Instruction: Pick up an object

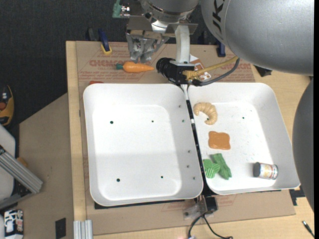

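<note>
Hand (141,48) blurred above carrot (135,67), fingers unclear.

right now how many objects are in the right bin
4, all in the right bin: croissant near the top left, orange piece below it, green item by the divider, small can at bottom right. The arm may hide more.

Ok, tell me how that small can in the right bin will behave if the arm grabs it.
The can lies on its side, so a nudge would probably roll it. Its shiny round body may slip in a pinch. It looks small, so likely light.
</note>
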`<act>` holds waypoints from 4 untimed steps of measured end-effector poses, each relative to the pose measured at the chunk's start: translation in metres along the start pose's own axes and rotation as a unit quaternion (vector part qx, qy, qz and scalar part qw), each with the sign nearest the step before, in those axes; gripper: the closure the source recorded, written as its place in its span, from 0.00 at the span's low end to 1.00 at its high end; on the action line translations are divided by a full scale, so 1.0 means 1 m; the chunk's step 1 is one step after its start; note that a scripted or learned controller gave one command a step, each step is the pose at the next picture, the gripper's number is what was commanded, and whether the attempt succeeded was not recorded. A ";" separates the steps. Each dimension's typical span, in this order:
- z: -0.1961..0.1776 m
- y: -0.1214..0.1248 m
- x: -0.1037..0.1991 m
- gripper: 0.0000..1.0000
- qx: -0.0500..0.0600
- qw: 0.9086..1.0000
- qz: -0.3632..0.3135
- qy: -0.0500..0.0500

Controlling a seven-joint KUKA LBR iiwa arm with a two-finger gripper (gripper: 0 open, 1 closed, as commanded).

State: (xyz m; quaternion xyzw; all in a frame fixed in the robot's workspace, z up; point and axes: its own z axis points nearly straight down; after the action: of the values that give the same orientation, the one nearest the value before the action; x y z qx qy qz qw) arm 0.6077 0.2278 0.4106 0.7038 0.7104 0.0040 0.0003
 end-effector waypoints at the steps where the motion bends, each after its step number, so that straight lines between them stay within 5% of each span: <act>1: -0.119 -0.080 -0.001 1.00 -0.004 1.000 0.002 0.002; 2: 0.057 -0.131 -0.003 1.00 0.012 1.000 0.005 -0.006; 3: -0.085 -0.127 -0.002 1.00 -0.005 1.000 0.004 0.002; 4: -0.076 -0.128 -0.002 0.00 0.003 1.000 0.004 -0.003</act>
State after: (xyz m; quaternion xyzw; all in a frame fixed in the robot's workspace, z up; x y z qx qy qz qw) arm 0.4790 0.2246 0.4857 0.7066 0.7076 -0.0003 0.0000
